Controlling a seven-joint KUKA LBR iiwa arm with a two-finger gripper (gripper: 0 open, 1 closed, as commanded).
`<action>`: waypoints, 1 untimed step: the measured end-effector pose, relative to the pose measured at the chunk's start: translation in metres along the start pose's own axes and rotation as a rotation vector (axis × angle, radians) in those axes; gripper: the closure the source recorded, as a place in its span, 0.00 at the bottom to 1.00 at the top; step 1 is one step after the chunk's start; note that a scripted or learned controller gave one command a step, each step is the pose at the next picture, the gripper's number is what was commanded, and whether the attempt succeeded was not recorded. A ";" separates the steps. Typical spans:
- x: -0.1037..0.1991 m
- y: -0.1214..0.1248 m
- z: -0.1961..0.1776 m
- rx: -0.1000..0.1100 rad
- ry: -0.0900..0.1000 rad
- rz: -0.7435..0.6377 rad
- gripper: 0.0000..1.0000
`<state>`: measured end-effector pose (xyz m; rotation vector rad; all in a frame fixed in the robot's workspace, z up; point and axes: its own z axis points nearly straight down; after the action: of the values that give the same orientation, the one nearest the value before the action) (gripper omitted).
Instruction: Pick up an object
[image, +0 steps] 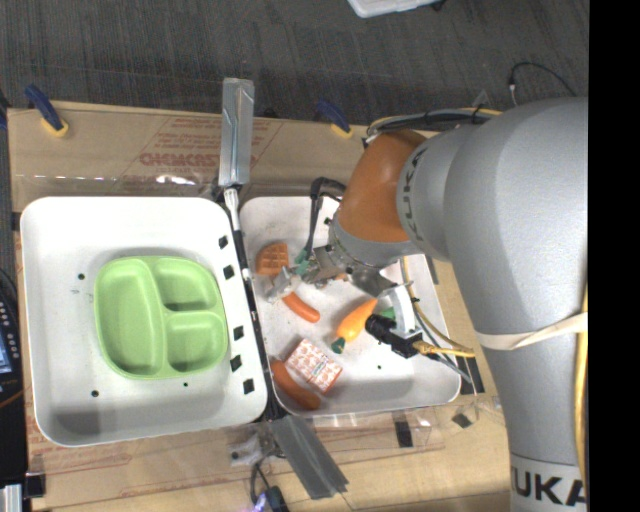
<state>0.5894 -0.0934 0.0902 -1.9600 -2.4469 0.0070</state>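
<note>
There were two white bins: the left bin (40, 300) and the right bin (435, 385). The toys to pick from all lay in the right bin.

A round brown waffle (272, 258) with a bumpy top sat at about 10 o'clock in that bin. A small red sausage (300, 307) lay near the middle, tilted. An orange carrot (355, 320) with a green tip lay just beside it, at its 3 o'clock. A little box (315, 365), red and white with dots, sat at about 7 o'clock in the bin. A second, darker sausage (293, 388) poked out from under the box, by the bin's bottom wall.

That made one waffle, one carrot, one box and two sausages: five toys.

The gripper (312, 266) was low in the right bin, just at 3 o'clock of the waffle and at 12 o'clock of the red sausage. It was very near both. I could not tell if it was open or closed, and I could not see any toy held in it. The big grey arm (510, 220) with its orange band (375, 195) came in from 3 o'clock and hid part of the bin.

One green plate (160, 318) with three parts lay in the middle of the left bin. Two blue clips (45, 110) held the brown board at 12 o'clock.
</note>
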 end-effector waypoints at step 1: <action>0.000 -0.001 -0.008 0.005 0.001 -0.004 1.00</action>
<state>0.5884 -0.0938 0.0984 -1.9527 -2.4477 0.0120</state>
